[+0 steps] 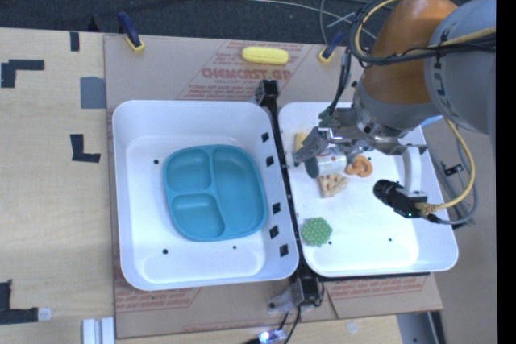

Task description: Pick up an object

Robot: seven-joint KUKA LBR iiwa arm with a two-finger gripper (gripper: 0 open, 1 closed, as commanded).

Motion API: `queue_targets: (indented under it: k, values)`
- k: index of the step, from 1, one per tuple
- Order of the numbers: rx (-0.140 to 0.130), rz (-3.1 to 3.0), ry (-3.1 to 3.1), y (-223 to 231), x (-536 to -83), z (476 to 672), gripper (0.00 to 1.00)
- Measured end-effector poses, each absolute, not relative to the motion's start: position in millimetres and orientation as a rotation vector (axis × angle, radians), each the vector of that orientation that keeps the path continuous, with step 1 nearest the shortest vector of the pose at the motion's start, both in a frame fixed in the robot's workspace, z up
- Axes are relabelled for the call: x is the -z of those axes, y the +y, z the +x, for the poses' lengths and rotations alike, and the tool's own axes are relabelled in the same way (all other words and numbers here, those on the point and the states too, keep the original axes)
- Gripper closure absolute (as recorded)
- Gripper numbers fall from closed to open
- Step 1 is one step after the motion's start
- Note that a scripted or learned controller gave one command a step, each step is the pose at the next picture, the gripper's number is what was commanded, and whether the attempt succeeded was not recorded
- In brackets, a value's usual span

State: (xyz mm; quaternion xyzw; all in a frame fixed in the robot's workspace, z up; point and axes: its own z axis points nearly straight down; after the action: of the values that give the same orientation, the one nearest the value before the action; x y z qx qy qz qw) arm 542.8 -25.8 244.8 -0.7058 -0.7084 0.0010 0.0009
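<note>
Arm (427,60) cut off by the right edge, its base out of frame. Its wrist covers the upper part of the right bin (419,254), including the rim there. Gripper (322,153) fingertips merge with the clutter beneath; their spacing cannot be read. Yellow item (300,142) at the bin's left wall is largely hidden by the gripper. Tan piece (331,184) and orange piece (360,166) are too small to identify.
</note>
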Motion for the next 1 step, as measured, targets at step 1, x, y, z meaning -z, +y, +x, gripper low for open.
queue_targets:
  k: [1]
  values:
    - [-0.001, -2.214, -2.227, 22.9, -248.6, 548.7, 1.00]
